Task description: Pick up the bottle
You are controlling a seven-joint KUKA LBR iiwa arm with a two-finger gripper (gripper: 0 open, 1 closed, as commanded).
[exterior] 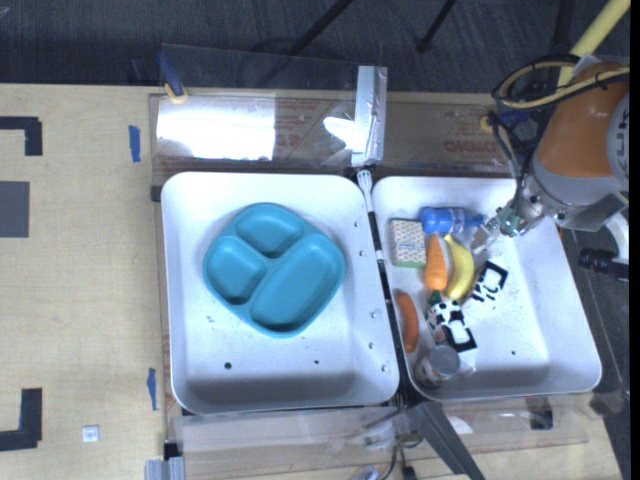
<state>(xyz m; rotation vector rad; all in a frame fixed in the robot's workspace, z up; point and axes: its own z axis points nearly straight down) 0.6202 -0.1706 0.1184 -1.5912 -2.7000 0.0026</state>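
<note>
Basically pre-grasp, nothing picked yet. Bottle, blue with what looks like a clear or pale end, lies on its side in the right bin, near the back of the pile of items there. It sits just behind the carrot and banana, beside a small patterned card or sponge; can't tell whether it touches them.

Gripper is low in the right bin, just right of the bottle's pale end, reaching in from the arm at the right. Too small and blurred to resolve its state, so cannot tell. Nothing visibly in its grasp; bottle looks to be resting on the bin floor.

Other clutter in the same bin: black-and-white blocks, a red-brown piece along the left wall, a grey cap-like thing at the front. Left bin holds the blue divided plate, not relevant.

Judgement: approach mostly done, tool is next to the target. Left: get the tool around the bottle body, close, lift clear. Risk: banana and carrot crowd the bottle's front side, so a grab could catch a neighbour or nudge the bottle into rolling.
</note>
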